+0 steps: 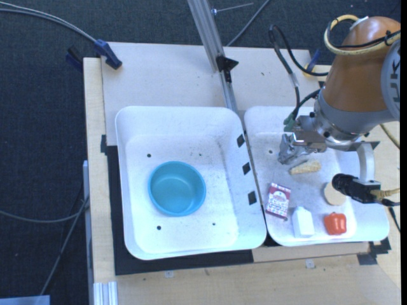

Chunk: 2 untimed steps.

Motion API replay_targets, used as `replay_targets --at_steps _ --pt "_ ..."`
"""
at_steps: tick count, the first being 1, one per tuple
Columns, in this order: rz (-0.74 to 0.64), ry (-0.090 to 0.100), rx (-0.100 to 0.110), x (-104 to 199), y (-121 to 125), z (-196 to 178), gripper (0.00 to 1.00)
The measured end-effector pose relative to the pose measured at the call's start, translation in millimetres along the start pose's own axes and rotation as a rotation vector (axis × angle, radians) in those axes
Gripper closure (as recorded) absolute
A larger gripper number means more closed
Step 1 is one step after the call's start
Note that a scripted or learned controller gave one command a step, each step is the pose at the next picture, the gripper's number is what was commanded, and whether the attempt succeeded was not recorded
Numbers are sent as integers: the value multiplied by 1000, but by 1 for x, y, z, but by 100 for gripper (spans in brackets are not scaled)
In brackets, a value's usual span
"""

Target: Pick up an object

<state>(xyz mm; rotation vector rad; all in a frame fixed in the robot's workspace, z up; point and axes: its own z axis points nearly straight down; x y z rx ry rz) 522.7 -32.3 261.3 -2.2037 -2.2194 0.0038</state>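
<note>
Two shallow white bins sit side by side on the pale table [165,68], and they hold very different loads. The left bin [130,122] carries a single thing, a round blue bowl [177,188] standing upright toward its near-left part, well apart from every wall but closest to the left one. The right bin [264,116] holds the clutter: a small red-and-white carton [278,201] lies near the wall that it shares with the left bin, a white block [303,222] sits just beside the carton toward the near rim, and a red pepper-like piece [335,223] rests just right of the block. A pale round disc [333,194] lies farther back on the right, partly covered by a black fitting with a cable. A tan, bread-like piece [305,168] lies near the middle of this bin. The grey arm with its orange band [359,56] reaches in from the right and hangs over the right bin, with the tool [290,156] low over the bin floor, just left of and touching or nearly touching the tan piece. The metal fingers point down and look close together, but whether they are apart or together cannot be told from this slant, and nothing can be seen clamped between them. A slanted metal pole [206,24] crosses the table from the far edge toward the gap between the bins.
</note>
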Motion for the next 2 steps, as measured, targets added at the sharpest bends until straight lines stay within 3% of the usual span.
replay_targets --at_steps 2 --pt "1 -2 5 101 -15 25 100"
